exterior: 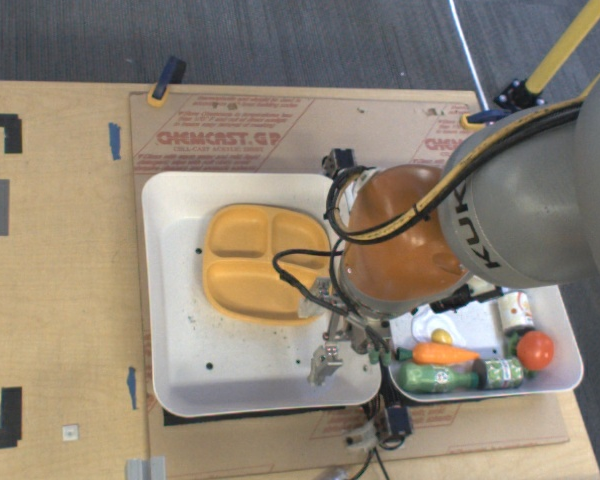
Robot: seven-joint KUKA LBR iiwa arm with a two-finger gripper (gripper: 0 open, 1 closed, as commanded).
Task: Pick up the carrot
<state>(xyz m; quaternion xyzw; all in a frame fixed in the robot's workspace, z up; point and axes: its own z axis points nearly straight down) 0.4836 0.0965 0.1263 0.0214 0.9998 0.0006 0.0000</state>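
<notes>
A cardboard-covered bench [70,268] bears two shallow white bins. My metal two-finger gripper [327,365] hangs low in the left white bin [170,298], just right of one yellow divided plate [263,263]; whether anything is gripped, I cannot tell. In the right white bin [565,353], right of the plate, lie one orange carrot [446,354], one green bottle [460,375], one red tomato [535,349] and one small jar [516,313].
</notes>
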